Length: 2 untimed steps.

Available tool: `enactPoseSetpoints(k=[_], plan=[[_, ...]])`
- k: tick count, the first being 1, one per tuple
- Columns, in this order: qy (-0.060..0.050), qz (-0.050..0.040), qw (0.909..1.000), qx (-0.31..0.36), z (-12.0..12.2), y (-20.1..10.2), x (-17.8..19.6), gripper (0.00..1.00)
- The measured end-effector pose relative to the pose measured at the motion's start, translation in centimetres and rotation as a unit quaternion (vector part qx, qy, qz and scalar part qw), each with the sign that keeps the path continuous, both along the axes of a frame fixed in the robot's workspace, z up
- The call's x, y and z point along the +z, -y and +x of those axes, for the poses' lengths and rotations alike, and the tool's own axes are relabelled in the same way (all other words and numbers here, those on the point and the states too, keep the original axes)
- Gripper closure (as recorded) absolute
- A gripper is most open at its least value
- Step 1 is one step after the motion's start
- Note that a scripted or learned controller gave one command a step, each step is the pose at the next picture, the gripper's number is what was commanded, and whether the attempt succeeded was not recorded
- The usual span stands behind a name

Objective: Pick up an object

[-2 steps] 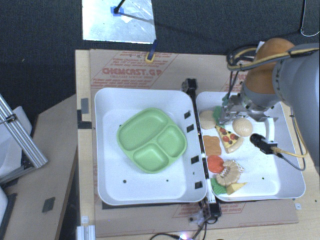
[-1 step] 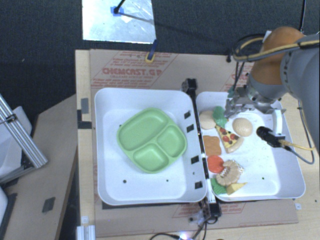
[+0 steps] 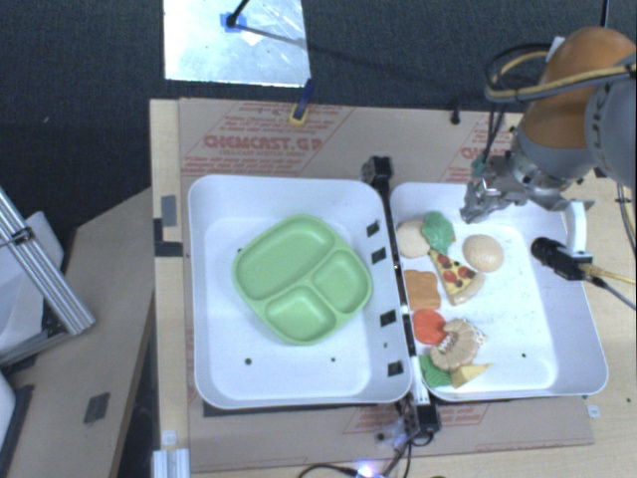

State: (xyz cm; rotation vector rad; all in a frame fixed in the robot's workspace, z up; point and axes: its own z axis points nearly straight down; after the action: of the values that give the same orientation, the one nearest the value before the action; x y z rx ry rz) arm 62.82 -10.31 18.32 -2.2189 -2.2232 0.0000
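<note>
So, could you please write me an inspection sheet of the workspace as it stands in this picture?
Surface: bench bearing a left bin and a right bin side by side.
Job's things: toy food clustered in the right bin's left half: pizza slice, beige bun, green piece, orange slab, red piece.
Clutter: green divided plate in the left bin.
Gripper: gripper over the right bin's far edge, near the bun; nothing seen between its fingers.
Cables: black loops on the arm.
Surroundings: shiny sheet beyond the bench; metal frame at left.
</note>
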Motion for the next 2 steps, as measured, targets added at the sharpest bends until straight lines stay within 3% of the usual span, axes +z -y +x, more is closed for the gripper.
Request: enactPoseSetpoints(k=[1,2], plan=[[0.001,-0.0001,1.0,0.001,0.0,0.0,3.7,1.0],[0.002,-0.0009,1.0,0.0,0.4,-3.9,3.2,1.0]])
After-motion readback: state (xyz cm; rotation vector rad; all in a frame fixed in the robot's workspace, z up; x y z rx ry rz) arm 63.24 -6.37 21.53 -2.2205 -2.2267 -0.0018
